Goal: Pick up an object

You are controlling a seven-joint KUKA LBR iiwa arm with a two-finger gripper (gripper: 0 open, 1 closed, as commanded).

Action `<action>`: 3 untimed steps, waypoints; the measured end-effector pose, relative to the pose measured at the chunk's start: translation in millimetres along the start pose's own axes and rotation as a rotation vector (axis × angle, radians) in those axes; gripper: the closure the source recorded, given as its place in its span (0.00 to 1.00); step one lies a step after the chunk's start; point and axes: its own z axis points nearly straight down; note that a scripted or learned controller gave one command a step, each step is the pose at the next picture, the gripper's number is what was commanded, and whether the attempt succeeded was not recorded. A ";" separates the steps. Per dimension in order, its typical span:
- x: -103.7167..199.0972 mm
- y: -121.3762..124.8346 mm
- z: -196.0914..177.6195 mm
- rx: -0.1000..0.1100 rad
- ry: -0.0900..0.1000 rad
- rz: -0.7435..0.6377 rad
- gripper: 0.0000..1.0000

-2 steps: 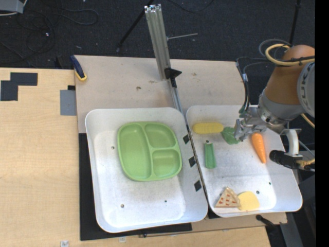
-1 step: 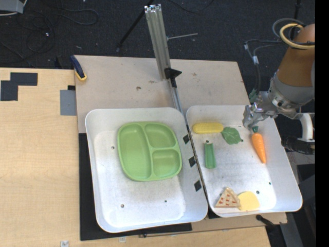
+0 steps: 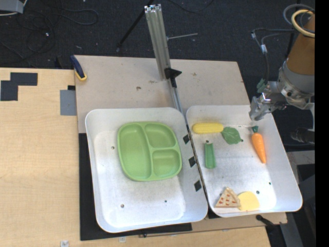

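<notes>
The right bin [image 3: 288,179] holds a yellow corn cob [image 3: 207,128], a green leafy piece [image 3: 232,135], a green stick-shaped item [image 3: 209,155], an orange carrot [image 3: 259,146], a pizza slice [image 3: 227,199] and a yellow cheese wedge [image 3: 249,201]. My gripper [image 3: 258,108] hangs over the bin's far right rim, just above the carrot's green top. Nothing shows between its fingers.
The left bin [image 3: 103,189] carries a green compartment plate [image 3: 150,151]. A metal post [image 3: 158,40] rises behind the two bins. A blue and yellow tool [image 3: 78,69] lies at the board's far left corner. A wooden table [image 3: 36,158] lies to the left.
</notes>
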 end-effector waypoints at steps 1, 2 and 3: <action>57.3 -11.4 -1.2 0.006 0.003 -0.002 1.00; 99.6 -12.8 9.2 0.007 0.002 -0.002 1.00; 156.8 -19.0 24.9 0.008 0.003 -0.004 1.00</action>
